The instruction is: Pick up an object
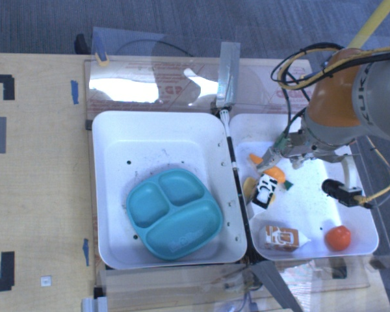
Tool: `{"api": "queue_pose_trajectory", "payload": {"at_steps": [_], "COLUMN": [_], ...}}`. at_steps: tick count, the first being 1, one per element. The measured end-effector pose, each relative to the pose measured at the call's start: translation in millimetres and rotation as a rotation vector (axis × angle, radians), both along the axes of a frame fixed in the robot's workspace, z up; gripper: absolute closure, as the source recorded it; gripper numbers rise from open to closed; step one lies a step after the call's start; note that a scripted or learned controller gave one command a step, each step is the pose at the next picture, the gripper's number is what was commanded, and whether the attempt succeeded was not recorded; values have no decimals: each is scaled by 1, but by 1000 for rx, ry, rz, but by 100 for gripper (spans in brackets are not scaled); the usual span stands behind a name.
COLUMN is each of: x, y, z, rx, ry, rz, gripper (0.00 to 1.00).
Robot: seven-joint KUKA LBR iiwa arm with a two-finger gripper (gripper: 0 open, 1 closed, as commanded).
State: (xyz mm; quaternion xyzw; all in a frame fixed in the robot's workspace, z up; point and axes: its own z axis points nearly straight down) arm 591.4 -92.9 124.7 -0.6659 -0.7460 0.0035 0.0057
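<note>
The pale wooden tabletop (39, 174) carries two shallow white plastic bins side by side, touching along their inner edges. The left bin (110, 174) is the wider one; the right bin (367, 239) sits just beside it. Black angular marks (3, 86) and short blue tape strips (74, 91) lie on the bare wood to the left

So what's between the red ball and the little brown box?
Just bare white bin floor. In the camera view, nothing sits between the red ball and the little brown box.
</note>
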Motion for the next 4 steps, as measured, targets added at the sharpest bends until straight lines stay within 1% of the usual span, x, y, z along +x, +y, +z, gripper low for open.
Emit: {"api": "queue_pose_trajectory", "payload": {"at_steps": [1,2,3,4], "x": [4,6,-88,-88], "y": [-6,-6,25,25], "z": [-37,-25,61,69], "rx": [-3,-3,-2,-2], "ry": [-18,-25,-14,-12], "rz": [-12,-14,-176,-176], "gripper": [0,100,100,100]}}
